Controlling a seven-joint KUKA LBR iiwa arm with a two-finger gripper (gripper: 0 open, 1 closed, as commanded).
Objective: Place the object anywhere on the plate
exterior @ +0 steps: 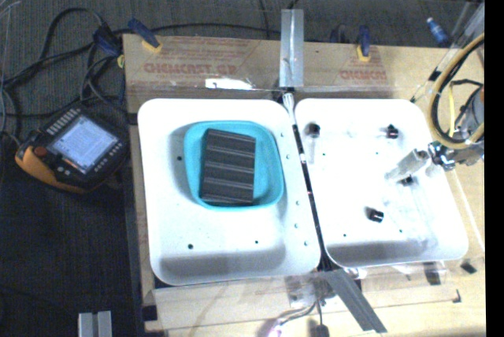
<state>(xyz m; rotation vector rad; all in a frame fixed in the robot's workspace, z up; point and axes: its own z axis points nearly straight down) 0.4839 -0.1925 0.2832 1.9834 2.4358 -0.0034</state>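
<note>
A dark grey ribbed block (228, 166) lies flat on the turquoise plate (272, 179), roughly in its middle. The plate sits in the left white bin (165, 233). My gripper (406, 170) hangs low over the right bin (441, 237), near its right side, well away from the block and the plate. I see nothing held in it.
Three small dark pieces (313, 129) (390, 131) (374, 213) are scattered in the right bin. A metal divider post (292, 52) stands behind the bins. A handheld controller (79, 146) with cables lies on the floor at left. Yellow cables (449, 91) hang at the right.
</note>
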